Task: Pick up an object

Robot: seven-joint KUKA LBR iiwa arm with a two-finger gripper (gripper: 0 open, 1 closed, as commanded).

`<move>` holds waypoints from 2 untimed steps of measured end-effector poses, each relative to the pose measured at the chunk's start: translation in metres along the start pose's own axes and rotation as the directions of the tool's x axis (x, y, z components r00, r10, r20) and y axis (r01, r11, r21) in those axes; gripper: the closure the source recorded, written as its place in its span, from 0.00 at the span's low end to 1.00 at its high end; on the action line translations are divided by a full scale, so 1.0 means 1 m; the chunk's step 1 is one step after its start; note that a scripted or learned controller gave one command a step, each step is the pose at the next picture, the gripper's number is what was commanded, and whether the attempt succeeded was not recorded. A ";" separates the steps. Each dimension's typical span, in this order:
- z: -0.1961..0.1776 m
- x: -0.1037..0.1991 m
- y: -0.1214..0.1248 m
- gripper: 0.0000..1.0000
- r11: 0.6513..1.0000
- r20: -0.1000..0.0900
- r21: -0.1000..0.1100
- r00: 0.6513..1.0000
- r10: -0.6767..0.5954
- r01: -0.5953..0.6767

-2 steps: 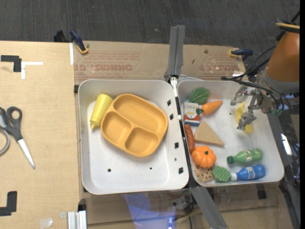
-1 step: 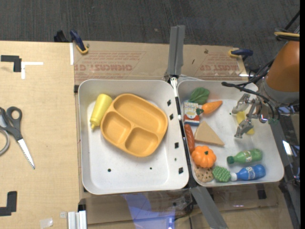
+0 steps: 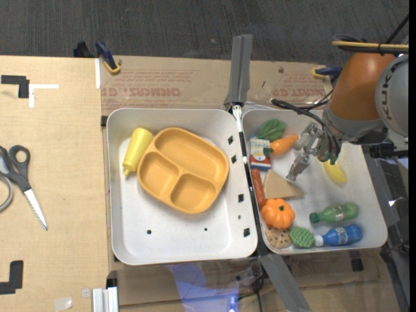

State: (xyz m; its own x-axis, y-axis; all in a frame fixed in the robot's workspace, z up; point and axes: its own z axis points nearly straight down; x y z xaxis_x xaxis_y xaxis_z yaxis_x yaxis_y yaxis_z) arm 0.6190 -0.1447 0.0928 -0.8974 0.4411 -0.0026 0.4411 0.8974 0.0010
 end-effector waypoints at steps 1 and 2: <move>0.000 0.058 0.001 0.00 0.990 -0.001 0.000 0.990 -0.141 0.141; -0.056 -0.011 0.007 0.00 1.000 0.003 0.000 1.000 -0.004 0.004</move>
